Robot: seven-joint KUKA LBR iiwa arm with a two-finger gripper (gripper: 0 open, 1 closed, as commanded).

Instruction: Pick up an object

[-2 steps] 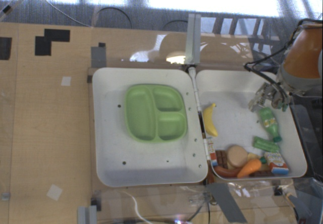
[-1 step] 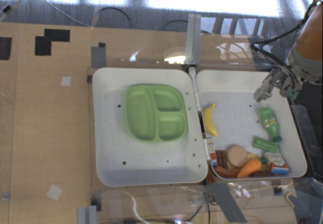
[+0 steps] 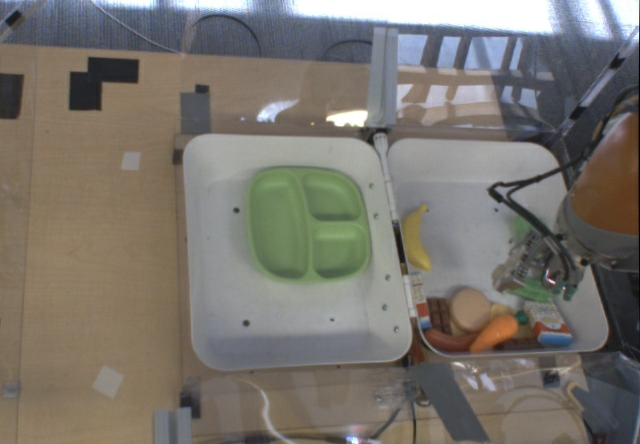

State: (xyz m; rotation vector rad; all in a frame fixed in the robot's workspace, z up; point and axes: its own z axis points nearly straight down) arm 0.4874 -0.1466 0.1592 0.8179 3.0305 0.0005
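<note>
In the right bin [image 3: 455, 167], the gripper [image 3: 535, 272], its opening not discernible, hovers low; the nearest pickable objects, a carrot [image 3: 493, 334] and a round biscuit [image 3: 470, 310], lie at about 8 o'clock from it.

The bench [image 3: 100, 262] is showing pale, matt wood grain. Both white bins [image 3: 215, 332] are looking like smooth plastic, and the green divided plate [image 3: 307, 224] is showing a soft plastic sheen. The banana [image 3: 416, 238] is looking glossy.
</note>
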